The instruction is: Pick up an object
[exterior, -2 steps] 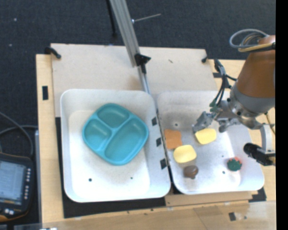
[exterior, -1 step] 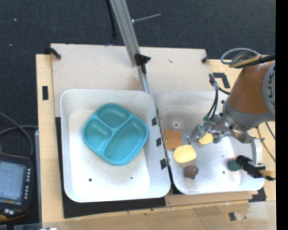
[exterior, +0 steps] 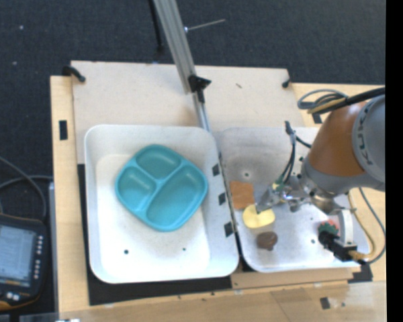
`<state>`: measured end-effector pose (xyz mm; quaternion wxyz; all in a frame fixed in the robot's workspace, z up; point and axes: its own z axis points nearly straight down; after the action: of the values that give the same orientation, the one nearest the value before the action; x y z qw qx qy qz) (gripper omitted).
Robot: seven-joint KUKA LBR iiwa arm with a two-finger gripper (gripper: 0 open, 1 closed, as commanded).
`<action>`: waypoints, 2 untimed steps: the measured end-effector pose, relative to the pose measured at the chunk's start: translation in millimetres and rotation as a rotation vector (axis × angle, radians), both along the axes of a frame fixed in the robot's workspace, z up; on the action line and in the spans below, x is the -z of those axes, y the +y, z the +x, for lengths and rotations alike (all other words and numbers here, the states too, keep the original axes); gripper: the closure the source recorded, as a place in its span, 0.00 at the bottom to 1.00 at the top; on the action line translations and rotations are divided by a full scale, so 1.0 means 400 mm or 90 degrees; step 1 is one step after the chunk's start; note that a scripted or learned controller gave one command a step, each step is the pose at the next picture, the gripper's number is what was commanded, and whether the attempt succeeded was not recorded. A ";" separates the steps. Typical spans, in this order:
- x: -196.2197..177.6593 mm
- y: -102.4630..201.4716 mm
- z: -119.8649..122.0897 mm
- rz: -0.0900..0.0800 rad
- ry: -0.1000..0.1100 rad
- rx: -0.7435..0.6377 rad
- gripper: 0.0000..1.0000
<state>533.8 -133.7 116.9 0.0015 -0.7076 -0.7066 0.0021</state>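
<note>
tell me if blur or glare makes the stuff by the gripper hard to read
Camera view: soft overall, no strong glare; the gripper is blurry and its fingers unreadable, the yellow object and brown lump lack detail, while the teal tray reads clearly.

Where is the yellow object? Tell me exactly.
The yellow object lies in the right bin near its left wall, between the tan square piece above and the brown lump below, right by the gripper.

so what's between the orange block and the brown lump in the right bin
In the camera view, the yellow piece lies between the orange block and the brown lump, with the end effector just above it.
</note>
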 end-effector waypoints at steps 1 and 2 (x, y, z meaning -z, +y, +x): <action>-0.037 -0.001 0.008 0.000 -0.006 0.003 1.00; -0.150 0.011 0.013 0.000 -0.007 -0.003 1.00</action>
<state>539.1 -129.3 176.9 -0.0027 -0.7062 -0.7080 -0.0017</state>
